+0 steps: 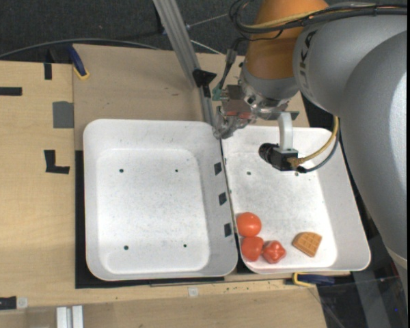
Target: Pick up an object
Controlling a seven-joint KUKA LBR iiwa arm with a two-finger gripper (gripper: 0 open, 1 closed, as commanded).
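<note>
A grey KUKA arm (355, 60) with an orange band reaches over the right-hand bin (342, 203) of two shallow white bins set side by side on a pale wooden worktop (27, 203). Its hand (227, 125) hangs at the far inner corner of that bin, just beside the wall it shares with the left-hand bin (150, 197); how far the hand is open cannot be told from this angle, and nothing is seen in its hold. A black fitting (279, 156) on a cable hangs over the same bin, beside the hand. The objects lie well apart from the hand, along the right-hand bin's near edge: an orange ball (249, 224), a red piece (252, 248) touching it, a second red piece (274, 251) just beside that one, and a tan waffle-like piece (307, 243) further toward the bin's outer side.
</note>
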